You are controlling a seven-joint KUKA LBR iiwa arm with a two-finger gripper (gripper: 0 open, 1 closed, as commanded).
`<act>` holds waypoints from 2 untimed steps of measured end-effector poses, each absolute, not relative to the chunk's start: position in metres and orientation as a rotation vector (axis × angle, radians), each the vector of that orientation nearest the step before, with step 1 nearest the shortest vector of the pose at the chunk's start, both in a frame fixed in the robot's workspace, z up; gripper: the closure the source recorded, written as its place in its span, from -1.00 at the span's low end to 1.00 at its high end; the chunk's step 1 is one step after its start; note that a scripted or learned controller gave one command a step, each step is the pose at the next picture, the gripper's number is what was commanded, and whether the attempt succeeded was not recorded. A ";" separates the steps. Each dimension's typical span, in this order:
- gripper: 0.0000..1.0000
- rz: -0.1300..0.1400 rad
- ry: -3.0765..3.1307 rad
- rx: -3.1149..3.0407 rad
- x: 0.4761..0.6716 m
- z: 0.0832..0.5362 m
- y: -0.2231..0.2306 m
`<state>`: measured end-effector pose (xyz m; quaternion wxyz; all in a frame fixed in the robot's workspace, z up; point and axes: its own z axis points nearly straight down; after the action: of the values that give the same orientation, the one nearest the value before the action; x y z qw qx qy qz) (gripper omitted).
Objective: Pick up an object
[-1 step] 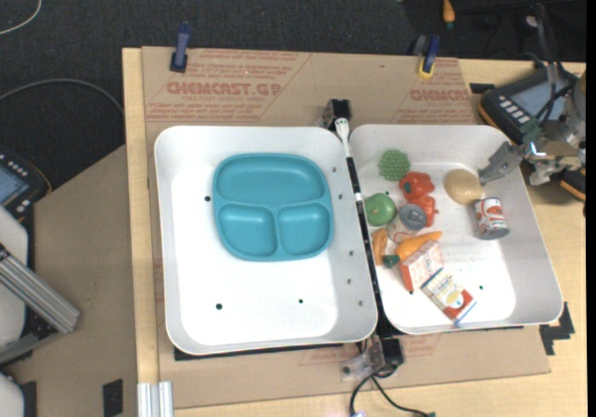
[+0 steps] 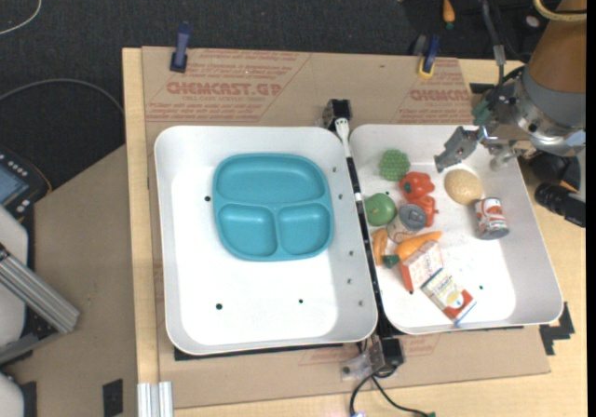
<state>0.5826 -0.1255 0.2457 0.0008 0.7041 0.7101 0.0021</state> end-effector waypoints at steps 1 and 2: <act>-1.00 0.006 2.226 2.213 0.573 0.282 -0.074; -1.00 0.008 2.230 2.210 0.568 0.305 -0.001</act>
<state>0.5675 -0.0011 0.3049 0.0011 0.7040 0.7102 0.0026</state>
